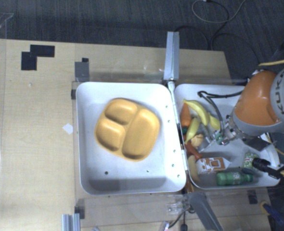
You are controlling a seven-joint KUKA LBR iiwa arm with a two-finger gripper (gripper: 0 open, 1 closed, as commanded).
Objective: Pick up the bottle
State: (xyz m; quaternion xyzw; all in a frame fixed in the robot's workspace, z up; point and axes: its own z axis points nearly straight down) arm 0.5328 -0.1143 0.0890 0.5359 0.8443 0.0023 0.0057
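Two white bins (pixel 84 143) sit side by side. The left bin holds one yellow tray (pixel 127 128) with three compartments. The right bin (pixel 228 91) holds two bananas (pixel 198 110), one green bottle (pixel 234 178), one small carton (pixel 212 164) and a few more food pieces too crowded to count.

Single fixed overhead camera, slanted downward, mid-distance, both white bins (pixel 84 143) in frame, arm (pixel 262 105) entering at right

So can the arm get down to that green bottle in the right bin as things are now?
Probably yes: the green bottle lies on its side near the front wall, nothing on top of it, and the gripper is close by above the fruit.
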